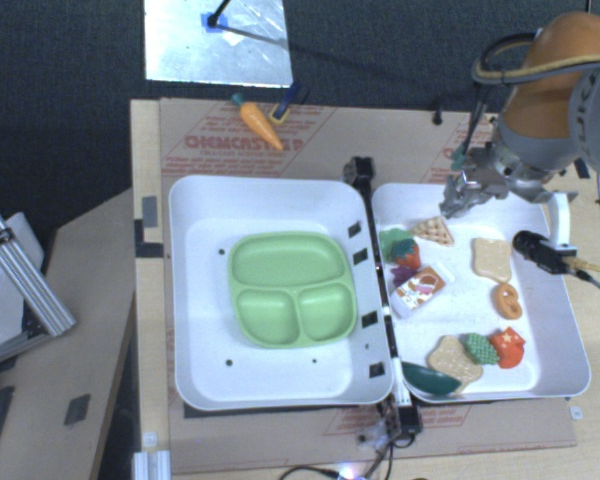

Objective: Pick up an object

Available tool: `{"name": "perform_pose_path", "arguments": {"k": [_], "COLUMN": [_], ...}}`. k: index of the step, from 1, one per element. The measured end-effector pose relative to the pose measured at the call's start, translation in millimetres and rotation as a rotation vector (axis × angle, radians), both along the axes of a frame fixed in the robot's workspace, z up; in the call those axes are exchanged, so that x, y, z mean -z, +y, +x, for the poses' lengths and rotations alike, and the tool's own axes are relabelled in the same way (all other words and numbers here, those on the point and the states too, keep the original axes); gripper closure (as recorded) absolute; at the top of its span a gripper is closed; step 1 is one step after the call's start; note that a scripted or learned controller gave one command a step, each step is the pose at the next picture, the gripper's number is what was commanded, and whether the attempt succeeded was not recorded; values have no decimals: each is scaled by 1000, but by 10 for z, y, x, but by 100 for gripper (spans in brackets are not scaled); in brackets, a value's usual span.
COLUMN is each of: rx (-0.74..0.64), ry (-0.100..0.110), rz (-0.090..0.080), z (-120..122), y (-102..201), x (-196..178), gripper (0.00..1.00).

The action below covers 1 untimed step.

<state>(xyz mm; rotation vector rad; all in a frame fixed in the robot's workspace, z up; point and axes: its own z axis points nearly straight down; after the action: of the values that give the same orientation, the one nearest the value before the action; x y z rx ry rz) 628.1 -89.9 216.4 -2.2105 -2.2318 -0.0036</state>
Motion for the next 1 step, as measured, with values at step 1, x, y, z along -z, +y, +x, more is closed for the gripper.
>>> {"name": "perform_pose_path", "arguments": {"k": [1], "rx": [0], "ry": [2], "rz": [0], "z": [-74], "y": [561], "x": [79], "gripper": [100]}}
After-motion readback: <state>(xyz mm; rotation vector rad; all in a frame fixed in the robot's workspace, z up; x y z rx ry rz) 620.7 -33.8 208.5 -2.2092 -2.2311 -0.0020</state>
